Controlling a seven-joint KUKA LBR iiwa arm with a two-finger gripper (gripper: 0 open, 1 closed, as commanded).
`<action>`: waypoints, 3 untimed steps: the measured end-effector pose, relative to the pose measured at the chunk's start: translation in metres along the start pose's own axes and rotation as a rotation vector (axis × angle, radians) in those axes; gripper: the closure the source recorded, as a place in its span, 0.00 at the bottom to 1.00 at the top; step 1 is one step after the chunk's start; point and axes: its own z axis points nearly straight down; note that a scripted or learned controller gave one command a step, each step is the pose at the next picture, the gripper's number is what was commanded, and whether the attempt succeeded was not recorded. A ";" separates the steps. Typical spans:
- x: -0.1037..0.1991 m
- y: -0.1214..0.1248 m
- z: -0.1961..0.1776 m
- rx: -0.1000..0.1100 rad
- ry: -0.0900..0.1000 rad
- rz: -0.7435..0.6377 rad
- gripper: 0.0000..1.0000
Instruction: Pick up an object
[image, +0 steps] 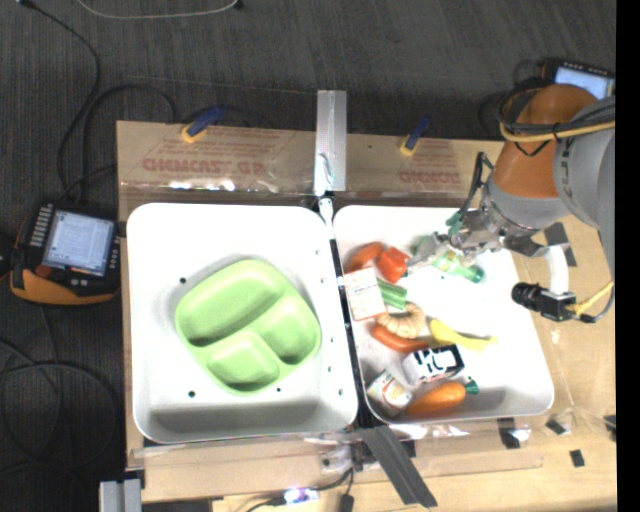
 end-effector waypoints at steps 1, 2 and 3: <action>-0.040 0.027 0.068 -0.008 -0.009 -0.119 0.00; -0.040 0.028 0.057 -0.011 -0.013 -0.120 1.00; -0.032 0.017 -0.053 -0.001 -0.004 0.198 1.00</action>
